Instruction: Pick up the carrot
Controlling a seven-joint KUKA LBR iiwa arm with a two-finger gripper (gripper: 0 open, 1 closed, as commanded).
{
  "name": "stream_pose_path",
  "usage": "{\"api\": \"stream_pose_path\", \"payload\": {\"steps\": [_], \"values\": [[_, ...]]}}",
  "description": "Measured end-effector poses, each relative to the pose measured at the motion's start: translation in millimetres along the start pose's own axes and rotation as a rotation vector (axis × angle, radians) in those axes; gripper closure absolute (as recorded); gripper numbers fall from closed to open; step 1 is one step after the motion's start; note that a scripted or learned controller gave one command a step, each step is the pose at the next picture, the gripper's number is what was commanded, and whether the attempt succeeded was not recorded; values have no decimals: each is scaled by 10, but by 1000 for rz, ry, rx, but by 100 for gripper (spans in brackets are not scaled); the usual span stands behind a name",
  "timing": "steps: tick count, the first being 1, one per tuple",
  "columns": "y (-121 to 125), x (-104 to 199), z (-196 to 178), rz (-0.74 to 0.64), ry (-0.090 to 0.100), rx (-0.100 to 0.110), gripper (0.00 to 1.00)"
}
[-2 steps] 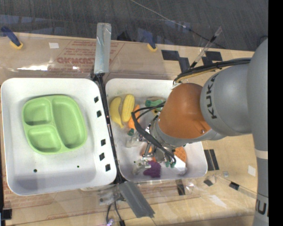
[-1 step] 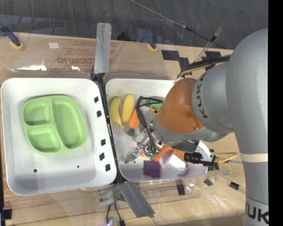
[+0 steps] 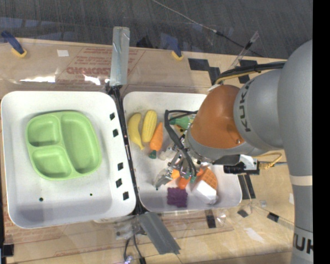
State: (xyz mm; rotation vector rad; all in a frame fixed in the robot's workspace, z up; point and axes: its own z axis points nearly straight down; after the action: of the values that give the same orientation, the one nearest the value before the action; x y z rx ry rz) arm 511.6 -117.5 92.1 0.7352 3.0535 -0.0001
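**Gripper low in right bin, carrot to its upper left**

I found two white bins side by side. The left bin (image 3: 16,202) held a green tray (image 3: 63,144) with three compartments, lying in its upper half. The right bin (image 3: 154,205) held the rest: a banana (image 3: 135,131) and a corn cob (image 3: 149,124) side by side near its upper left, the carrot (image 3: 157,139) just right of them with its green end pointing down, a purple block (image 3: 177,197) near the lower wall, and an orange-and-white item (image 3: 206,185) beside that block.

I saw the carrot lying free on the bin floor, up and to the left of the gripper (image 3: 173,175), near it but apart. The arm (image 3: 247,120) covered the bin's right part.

I noted the gripper down among the lower items, close above the purple block. Its metal parts blurred together with a small orange piece at the tip, so I could not tell how it stood, nor whether it gripped anything.
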Motion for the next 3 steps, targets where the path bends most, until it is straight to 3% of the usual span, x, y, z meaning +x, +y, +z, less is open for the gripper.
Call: {"api": "stream_pose_path", "payload": {"steps": [1, 2, 3], "values": [[23, -1, -100, -11, 0, -1, 100], [204, 474, -1025, -51, -5, -3, 100], [212, 473, -1104, -59, -2, -2, 100]]}}
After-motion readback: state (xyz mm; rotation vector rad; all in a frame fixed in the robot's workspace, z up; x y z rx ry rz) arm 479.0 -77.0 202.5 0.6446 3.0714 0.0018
